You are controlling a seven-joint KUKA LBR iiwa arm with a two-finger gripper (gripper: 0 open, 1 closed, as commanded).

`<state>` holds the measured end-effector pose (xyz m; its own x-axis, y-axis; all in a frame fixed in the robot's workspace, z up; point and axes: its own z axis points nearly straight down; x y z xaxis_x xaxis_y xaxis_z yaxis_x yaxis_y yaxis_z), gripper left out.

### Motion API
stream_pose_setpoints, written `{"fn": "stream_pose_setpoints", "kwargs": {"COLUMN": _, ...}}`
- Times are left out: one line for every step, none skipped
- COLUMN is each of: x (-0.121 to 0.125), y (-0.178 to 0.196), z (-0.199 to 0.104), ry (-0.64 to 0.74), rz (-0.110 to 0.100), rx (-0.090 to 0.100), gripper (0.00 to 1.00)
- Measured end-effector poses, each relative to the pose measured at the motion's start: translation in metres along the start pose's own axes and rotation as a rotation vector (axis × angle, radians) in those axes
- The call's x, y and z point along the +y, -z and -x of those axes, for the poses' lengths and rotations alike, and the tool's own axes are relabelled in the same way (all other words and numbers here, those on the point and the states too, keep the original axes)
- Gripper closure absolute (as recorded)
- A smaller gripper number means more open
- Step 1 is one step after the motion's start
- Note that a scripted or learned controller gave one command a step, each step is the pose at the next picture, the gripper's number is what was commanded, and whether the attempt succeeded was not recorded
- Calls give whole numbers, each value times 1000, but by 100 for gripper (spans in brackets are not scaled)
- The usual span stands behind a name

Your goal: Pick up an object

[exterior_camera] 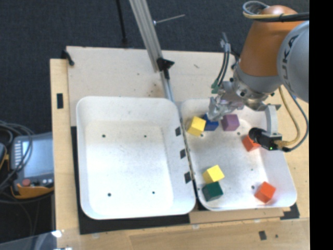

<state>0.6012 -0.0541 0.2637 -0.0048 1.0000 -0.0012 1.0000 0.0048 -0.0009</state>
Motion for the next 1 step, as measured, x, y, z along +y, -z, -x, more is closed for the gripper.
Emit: {"fn": "stream_pose_setpoints", "kwargs": {"x": -8, "y": 3, "z": -53, "ry": 3, "rz": 1, "rx": 3, "gripper": 100}}
